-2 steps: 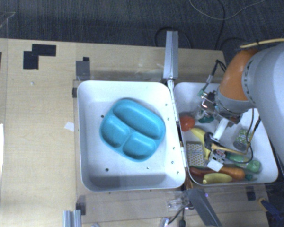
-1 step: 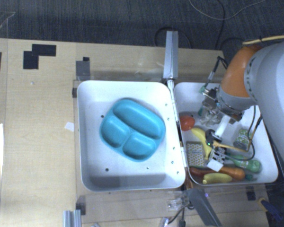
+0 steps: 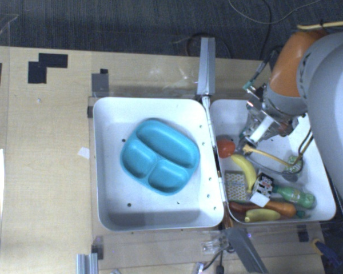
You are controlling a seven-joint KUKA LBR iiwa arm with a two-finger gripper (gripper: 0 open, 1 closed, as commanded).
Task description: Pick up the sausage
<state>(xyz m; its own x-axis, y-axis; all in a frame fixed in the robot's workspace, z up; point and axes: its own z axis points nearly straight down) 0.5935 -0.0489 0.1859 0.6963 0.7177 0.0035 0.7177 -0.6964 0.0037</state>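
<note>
Currently my gripper (image 3: 252, 137) hovers over the right bin (image 3: 320, 210), finger state unclear, while the sausage (image 3: 274, 208) lies wedged along the near wall beside a banana (image 3: 246, 170).

The grey arm's two-finger gripper (image 3: 252, 137) hangs over the far part of the right shallow white bin (image 3: 323, 204). A curved yellow banana (image 3: 244, 170), a red tomato (image 3: 226, 148) and a brown sausage (image 3: 242, 207) lie below it. The left white bin (image 3: 106, 153) holds a blue divided plastic plate (image 3: 160, 155).
</note>
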